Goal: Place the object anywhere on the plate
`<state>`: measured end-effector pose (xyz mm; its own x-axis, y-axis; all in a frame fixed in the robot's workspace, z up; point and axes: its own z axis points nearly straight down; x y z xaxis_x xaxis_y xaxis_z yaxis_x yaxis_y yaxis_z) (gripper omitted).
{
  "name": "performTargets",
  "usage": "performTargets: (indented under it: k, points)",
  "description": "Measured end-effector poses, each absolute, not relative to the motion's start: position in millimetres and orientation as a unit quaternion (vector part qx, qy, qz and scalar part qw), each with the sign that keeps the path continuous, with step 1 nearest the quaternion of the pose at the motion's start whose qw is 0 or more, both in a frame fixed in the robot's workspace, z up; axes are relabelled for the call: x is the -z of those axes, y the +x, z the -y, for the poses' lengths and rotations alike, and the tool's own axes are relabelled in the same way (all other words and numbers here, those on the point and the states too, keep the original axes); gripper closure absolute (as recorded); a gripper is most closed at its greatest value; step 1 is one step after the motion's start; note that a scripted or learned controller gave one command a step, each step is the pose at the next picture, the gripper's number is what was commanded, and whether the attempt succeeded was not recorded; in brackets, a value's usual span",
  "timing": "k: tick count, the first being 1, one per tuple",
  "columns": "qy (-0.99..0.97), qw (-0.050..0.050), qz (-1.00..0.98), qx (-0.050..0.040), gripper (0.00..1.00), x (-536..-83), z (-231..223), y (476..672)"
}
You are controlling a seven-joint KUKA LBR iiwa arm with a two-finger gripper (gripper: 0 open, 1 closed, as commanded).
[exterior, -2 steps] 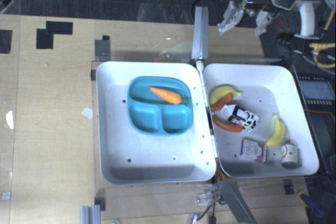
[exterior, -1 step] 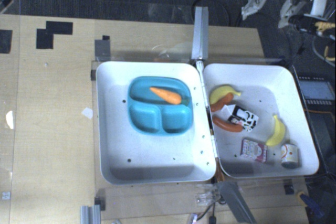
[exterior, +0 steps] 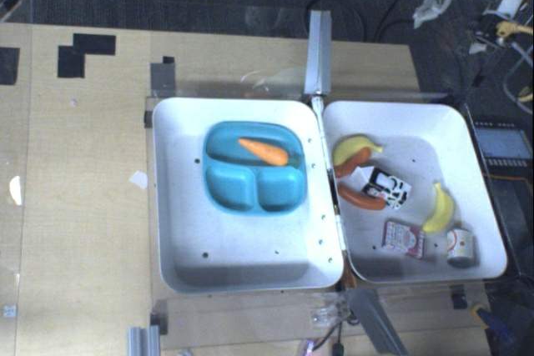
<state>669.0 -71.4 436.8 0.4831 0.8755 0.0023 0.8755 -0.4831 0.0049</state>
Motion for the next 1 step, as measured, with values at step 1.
performTargets:
  k: [1]
  points:
    - [0.958, 0.001, -0.288, -0.0021, 0.0, -436.5, 98.7, 669.1]
